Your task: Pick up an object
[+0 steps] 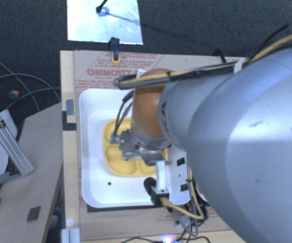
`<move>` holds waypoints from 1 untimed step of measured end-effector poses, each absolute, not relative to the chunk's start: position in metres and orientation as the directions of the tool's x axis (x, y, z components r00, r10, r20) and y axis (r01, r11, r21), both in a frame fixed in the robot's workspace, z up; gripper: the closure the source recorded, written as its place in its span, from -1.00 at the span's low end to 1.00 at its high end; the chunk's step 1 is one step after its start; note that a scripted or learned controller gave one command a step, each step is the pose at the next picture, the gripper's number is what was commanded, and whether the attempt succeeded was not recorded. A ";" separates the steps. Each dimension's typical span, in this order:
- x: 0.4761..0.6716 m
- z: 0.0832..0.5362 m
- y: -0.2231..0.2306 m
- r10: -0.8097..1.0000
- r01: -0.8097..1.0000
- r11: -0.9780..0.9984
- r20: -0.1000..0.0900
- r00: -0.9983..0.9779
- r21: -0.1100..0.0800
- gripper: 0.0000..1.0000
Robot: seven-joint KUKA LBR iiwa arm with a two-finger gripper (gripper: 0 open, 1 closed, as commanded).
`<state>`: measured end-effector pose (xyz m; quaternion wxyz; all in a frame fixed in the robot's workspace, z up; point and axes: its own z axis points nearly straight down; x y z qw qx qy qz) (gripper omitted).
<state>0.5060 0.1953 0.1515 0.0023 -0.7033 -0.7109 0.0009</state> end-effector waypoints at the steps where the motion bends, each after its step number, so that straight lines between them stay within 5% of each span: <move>1: 0.632 0.106 0.188 1.000 1.000 0.004 0.001 -0.004 0.009 1.00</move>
